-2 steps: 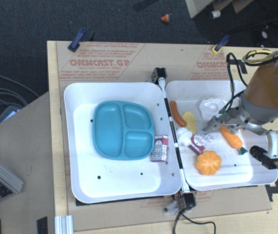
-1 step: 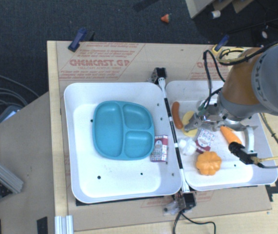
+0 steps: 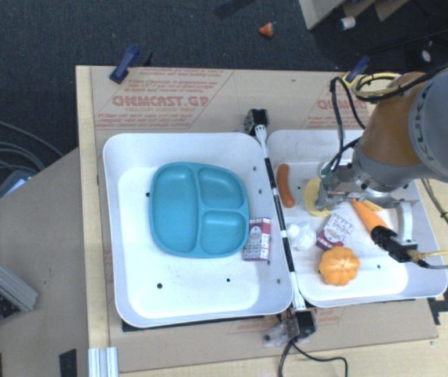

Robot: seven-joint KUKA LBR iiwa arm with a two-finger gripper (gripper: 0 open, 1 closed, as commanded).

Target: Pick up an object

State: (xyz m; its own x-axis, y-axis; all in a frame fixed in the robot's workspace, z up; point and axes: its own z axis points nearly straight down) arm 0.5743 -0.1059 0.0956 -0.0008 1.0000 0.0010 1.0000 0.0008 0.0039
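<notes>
My gripper (image 3: 332, 192) reaches down into the right bin (image 3: 396, 285), right over a yellow object (image 3: 313, 198) that it partly hides. An orange-red sausage (image 3: 285, 185) lies just to its left by the bin wall. A carrot (image 3: 369, 215) lies to its right, partly under the wrist. In front of it sit a small red-and-white packet (image 3: 338, 228), a crumpled white wrapper (image 3: 301, 235) and an orange fruit (image 3: 339, 266).
The left bin (image 3: 192, 301) holds a teal divided plate (image 3: 198, 209) and a small dark-red packet (image 3: 257, 239) at the plate's right edge. The arm's orange band (image 3: 392, 128) and cables (image 3: 412, 250) hang over the right bin's far right side.
</notes>
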